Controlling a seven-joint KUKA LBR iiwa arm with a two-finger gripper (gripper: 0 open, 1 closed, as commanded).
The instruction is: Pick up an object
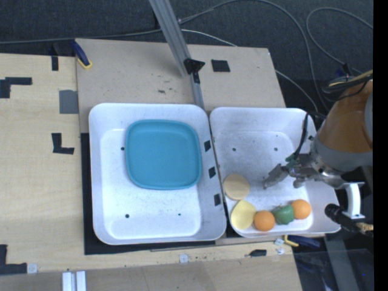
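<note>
Fruit crowds the near edge of the right bin [260,117]: a yellow piece [243,214] at the near left corner, an orange ball [264,220] touching it on the right, then a green piece [283,214], then a second orange fruit [301,209] nearest the right wall, all four in a close row along the front rim. Just behind the yellow piece, close to the wall between the bins, lies a pale cream disc [236,186], apart from the row by a narrow gap. Above the right half of that bin the gripper [273,177] hangs with its dark fingers pointing left over bare white floor, between the cream disc and the second orange fruit and behind the green piece; nothing shows between the fingers, and whether they stand apart or together cannot be told from this angle. The grey arm [342,135] with its orange band comes in from the right across the bin's rim. The left bin [103,180] holds a blue square plate [162,154] lying flat toward its back half. Farther back, a grey metal bar [173,32] slants up from between the two bins across the tan bench [121,71], and cables [297,29] loop over the dark floor beyond.
</note>
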